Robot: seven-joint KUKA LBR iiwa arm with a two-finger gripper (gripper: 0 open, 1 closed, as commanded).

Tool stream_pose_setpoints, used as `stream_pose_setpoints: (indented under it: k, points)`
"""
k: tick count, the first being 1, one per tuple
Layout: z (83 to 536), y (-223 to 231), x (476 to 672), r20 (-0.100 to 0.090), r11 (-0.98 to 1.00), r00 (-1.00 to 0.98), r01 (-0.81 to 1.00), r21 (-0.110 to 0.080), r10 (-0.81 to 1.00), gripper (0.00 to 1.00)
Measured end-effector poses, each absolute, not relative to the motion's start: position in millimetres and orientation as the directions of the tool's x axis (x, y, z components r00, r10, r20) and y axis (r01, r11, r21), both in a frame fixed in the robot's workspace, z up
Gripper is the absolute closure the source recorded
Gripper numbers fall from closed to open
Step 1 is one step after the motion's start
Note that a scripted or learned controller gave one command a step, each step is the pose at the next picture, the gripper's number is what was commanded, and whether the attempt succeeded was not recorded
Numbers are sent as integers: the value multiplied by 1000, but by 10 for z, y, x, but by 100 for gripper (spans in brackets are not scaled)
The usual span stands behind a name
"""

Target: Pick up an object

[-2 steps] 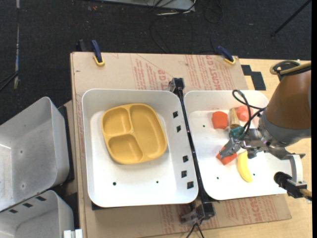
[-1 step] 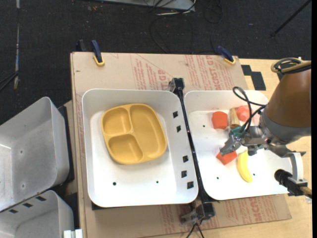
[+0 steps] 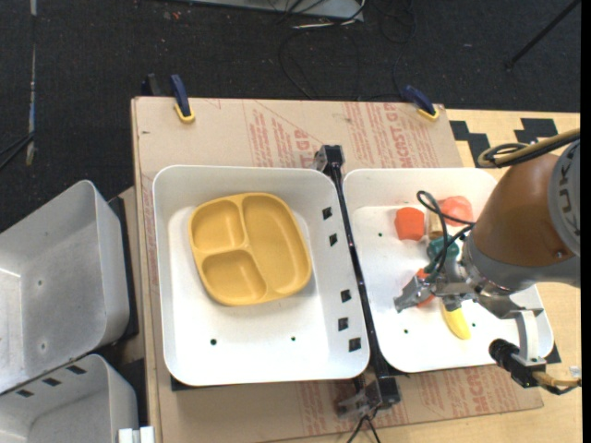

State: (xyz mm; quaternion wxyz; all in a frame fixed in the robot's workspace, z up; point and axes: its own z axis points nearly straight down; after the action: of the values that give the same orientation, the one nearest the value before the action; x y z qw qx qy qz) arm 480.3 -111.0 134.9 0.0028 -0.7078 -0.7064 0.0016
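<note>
My gripper hangs low over the middle of the right bin, with the orange-banded arm reaching in from the right. A small red thing peeks out right beside the gripper's tip, mostly hidden. A yellow banana-shaped piece lies just below and to the right of the gripper. Farther back rest an orange block and a salmon-pink object. A green bit shows near the wrist cables.
The left bin holds a yellow divided plate. A black divider with clips runs between the bins. Grey tubs stand off the bench at the left.
</note>
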Motion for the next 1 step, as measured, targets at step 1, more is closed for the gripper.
stream_pose_setpoints:
  k: [1]
  points:
    - [896, -1105, 4795, 1, -2, 2, 1000, -4, 1000, 0]
